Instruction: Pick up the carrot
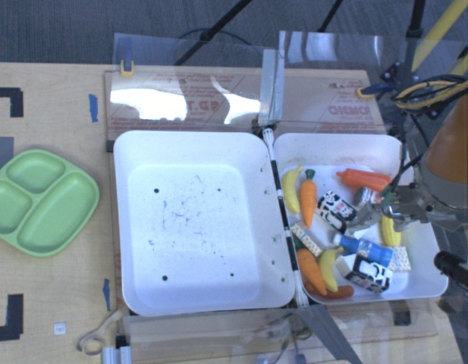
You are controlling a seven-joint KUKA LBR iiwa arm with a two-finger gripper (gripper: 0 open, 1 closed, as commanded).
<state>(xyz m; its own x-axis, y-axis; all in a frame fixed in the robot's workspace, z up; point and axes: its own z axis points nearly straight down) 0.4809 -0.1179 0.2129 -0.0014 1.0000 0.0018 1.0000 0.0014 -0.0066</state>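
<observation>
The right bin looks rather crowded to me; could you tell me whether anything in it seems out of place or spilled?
Nothing looks spilled or damaged. The right bin holds a loose jumble of toys lying at all angles, including a carrot beside a banana near the divider. The hand is low over the pile. The left bin shows only faint scuffs.

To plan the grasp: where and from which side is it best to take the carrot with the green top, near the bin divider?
Probably the carrot at its orange middle, from above, fingers across its width. It lies flat, lengthwise beside a banana, so space there is tight.
</observation>
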